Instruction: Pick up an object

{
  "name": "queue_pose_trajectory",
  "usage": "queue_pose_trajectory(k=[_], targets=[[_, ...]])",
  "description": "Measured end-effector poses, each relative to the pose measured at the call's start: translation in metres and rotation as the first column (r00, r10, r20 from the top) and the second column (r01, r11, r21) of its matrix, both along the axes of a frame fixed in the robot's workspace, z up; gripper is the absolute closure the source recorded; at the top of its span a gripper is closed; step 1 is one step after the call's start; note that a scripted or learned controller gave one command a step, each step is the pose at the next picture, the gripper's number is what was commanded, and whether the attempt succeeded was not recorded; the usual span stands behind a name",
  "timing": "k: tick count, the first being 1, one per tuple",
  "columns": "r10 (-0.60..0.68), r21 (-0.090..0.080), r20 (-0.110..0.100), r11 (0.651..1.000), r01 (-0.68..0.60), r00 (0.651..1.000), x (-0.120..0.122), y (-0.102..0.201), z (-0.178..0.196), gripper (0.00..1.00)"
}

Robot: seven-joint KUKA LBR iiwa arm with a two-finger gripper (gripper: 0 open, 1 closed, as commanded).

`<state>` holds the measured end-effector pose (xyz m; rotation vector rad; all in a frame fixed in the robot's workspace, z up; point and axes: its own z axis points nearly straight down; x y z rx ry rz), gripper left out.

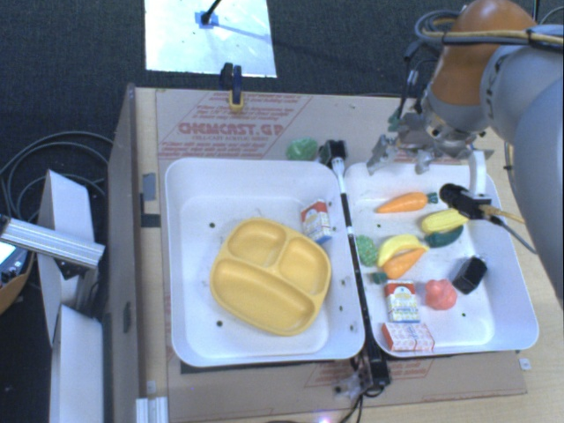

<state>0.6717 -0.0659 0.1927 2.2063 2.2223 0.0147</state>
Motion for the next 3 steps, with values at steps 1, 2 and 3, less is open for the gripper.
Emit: queue_pose_trajectory(k=[1,2,3], targets=[[-0.008,0.001,-0.021,1.0,0.009,1.0,-0.041,-0.019,-0.097,0.0],[0.0,0.0,0.0,1.0,0.0,1.0,0.001,0.0,-0.002,0.0],[-0.008,-0.001,-0.013,1.0,0.008,1.0,-0.02,-0.026,-0.01,0.0]])
